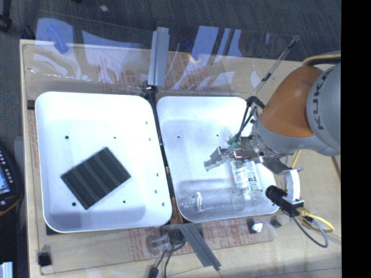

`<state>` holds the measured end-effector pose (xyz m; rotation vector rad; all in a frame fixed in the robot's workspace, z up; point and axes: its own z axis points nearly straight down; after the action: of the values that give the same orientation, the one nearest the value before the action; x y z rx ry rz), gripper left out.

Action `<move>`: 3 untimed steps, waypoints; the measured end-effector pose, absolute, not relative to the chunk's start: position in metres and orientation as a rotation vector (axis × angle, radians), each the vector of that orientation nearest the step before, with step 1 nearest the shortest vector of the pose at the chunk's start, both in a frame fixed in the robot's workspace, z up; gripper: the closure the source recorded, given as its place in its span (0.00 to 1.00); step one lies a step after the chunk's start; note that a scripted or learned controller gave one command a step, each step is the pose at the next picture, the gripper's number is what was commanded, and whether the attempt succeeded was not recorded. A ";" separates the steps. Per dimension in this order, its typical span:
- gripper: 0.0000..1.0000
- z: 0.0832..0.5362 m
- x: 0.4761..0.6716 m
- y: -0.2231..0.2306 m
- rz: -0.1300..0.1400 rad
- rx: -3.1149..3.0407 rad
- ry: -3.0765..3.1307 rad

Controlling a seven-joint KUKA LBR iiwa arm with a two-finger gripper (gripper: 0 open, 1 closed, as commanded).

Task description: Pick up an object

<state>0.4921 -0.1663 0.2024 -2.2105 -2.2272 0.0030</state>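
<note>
Gripper (215, 161) hangs low in the right bin (174, 114), beside a small labelled bottle (246, 177); we cannot tell whether it grips anything. We judge the pick unconfirmed: nothing appears lifted. A clear plastic bottle (211, 200) lies near the front wall; a dark ribbed slab (95, 177) lies flat in the left bin (52, 109).

Bottles (232, 193) crowd right bin's (191, 106) near corner.
</note>
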 end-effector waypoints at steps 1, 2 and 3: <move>0.00 0.181 0.509 -0.211 0.003 -2.224 -2.217; 0.00 0.166 0.514 -0.204 0.001 -2.064 -2.362; 0.00 0.112 0.518 -0.209 0.001 -1.955 -2.453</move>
<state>0.5183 -0.2090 0.1116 -1.9555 -2.4529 0.0015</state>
